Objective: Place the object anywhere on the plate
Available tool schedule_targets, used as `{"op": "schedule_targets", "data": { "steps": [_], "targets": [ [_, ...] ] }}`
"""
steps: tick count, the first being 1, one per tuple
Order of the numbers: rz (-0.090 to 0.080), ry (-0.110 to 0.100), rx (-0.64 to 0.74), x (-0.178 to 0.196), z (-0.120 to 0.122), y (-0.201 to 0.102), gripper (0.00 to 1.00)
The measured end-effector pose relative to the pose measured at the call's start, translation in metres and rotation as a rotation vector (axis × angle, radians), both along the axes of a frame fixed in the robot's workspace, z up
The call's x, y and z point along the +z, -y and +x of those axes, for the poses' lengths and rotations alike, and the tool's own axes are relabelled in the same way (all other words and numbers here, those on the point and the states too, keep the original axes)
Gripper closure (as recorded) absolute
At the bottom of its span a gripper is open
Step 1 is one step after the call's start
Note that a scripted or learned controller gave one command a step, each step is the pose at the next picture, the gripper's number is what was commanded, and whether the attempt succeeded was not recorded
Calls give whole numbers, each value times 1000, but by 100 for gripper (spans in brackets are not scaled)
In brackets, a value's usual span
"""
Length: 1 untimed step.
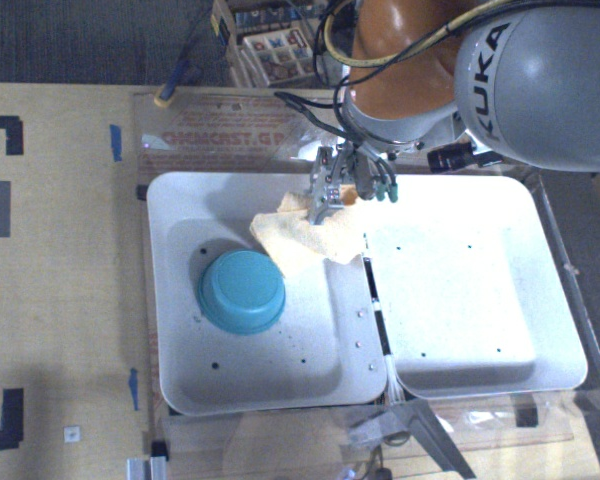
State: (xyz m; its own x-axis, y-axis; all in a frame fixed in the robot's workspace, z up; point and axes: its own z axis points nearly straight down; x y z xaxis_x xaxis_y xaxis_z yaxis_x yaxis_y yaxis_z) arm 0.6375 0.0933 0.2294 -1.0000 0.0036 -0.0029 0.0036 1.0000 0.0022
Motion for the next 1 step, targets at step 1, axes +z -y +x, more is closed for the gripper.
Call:
{"op": "schedule_targets", "data": {
  "steps": [1],
  "targets": [
    [1, 5, 6, -1, 0, -53, 100]
  ]
}}
